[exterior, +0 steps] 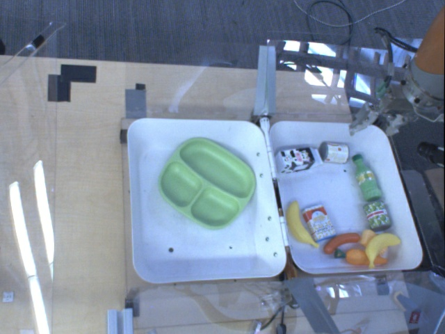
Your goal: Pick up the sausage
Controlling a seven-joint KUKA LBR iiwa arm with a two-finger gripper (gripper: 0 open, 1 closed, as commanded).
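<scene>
Sausage (341, 242) low in right bin (334, 186), wedged between juice carton (319, 222) and orange (356, 257); pincer (376, 115) beyond far rim, grip state impossible to tell; best approached from above, straddling across its width.

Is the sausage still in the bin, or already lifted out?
In the bin. The sausage lies flat near the right bin's front edge among the toy fruit, while the gripper hangs at the far right corner.
</scene>
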